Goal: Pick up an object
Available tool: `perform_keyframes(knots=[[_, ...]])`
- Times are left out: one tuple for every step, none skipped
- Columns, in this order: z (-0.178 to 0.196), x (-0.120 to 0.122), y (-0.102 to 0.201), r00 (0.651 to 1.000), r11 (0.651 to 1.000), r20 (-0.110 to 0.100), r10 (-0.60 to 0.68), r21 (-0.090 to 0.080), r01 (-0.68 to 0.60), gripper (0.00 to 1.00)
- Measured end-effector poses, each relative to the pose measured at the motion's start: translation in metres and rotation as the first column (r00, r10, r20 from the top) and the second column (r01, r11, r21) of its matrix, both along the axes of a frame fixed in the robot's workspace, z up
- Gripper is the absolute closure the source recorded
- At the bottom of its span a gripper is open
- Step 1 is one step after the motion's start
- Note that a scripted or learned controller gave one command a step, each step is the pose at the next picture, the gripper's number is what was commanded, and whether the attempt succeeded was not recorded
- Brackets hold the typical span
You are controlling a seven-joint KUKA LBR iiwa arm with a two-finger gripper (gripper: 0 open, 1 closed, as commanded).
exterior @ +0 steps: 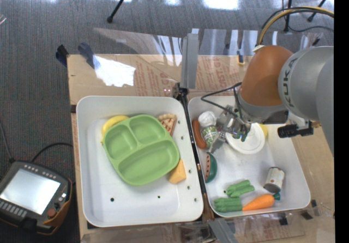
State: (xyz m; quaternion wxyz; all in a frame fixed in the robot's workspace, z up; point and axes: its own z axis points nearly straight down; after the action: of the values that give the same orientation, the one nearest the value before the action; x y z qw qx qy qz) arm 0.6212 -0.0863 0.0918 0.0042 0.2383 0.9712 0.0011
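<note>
Cardboard-covered table [87, 73] carries two white bins, carpet behind. Nearest, right bin [297, 182]: carrot [258, 202], green pea pods [234, 195], small can [274, 178]; watermelon slice [210, 166] by the divider. Left bin [95, 182]: green divided plate [142, 149] over a banana [112, 122], cheese wedge [178, 172], pizza slice [169, 123]. Further back, tool [233, 127] sits low over a crumpled silver-green object [210, 134], beside a white bowl [248, 141] and hot dog [198, 133]. Can't tell the tool's state; no object visibly gripped. Likely mid-grasp: centre on one item, avoid bowl rim, close fully before lifting.
</note>
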Motion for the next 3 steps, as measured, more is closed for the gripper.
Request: perform_keyframes(knots=[[-0.001,-0.026,-0.087,0.995,0.995,-0.007,-0.102,-0.001,0.102,0.00],[-0.004,-0.003,-0.045,0.965,0.965,-0.009,-0.262,0.001,0.262,0.00],[-0.004,0.011,-0.003,0.936,0.936,-0.009,-0.351,0.000,0.351,0.00]])
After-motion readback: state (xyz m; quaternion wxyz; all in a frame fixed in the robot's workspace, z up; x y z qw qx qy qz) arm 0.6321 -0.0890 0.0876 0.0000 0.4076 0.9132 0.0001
